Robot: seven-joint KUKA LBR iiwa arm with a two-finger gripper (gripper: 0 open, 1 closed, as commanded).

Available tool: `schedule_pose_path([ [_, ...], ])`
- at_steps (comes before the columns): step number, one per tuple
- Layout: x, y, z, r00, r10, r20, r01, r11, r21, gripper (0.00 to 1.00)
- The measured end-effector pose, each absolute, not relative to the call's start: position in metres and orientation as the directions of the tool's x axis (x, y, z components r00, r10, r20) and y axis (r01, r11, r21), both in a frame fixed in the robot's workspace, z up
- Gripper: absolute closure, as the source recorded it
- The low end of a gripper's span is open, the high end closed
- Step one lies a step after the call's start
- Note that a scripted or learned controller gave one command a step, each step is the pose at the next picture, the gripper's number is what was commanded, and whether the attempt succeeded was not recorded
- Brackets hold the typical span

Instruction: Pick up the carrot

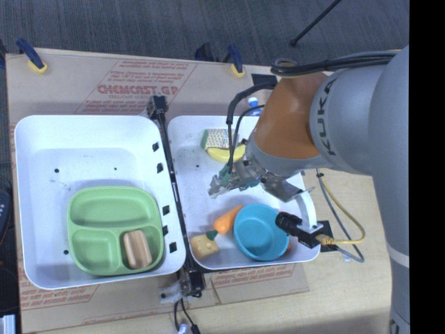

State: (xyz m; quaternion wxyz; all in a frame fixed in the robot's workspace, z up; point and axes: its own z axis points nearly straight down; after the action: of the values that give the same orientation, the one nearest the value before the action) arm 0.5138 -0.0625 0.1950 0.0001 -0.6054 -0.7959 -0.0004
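I'm looking down on the left bin (42,145), where a green divided plate (111,218) is lying toward the near side with a tan bread-like roll (136,248) sitting in its lower right compartment. Moving right across the divider, I'm seeing the right bin (188,138) with a small yellowish block (203,245) resting near its front left corner. The carrot (227,220) is lying just above and to the right of that block, tilted, with its upper end touching or nearly touching the rim of a blue bowl (260,232). The gripper (227,181) is hovering above the carrot, apart from it, and nothing is showing between its fingers; I cannot tell whether they are spread or pressed together. Behind it a yellow banana-like piece (228,153) and a sponge-like item (216,138) are lying toward the bin's far side. The grey arm (361,117) is reaching in from the right
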Motion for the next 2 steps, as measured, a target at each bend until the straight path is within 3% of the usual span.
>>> schedule_pose_path([
  [1,0.512,-0.064,0.192,-0.264,0.964,0.002,0.964,0.264,-0.007,0.0],
  [2,0.485,-0.12,0.09,-0.359,0.933,0.003,0.933,0.359,-0.002,0.0],
])
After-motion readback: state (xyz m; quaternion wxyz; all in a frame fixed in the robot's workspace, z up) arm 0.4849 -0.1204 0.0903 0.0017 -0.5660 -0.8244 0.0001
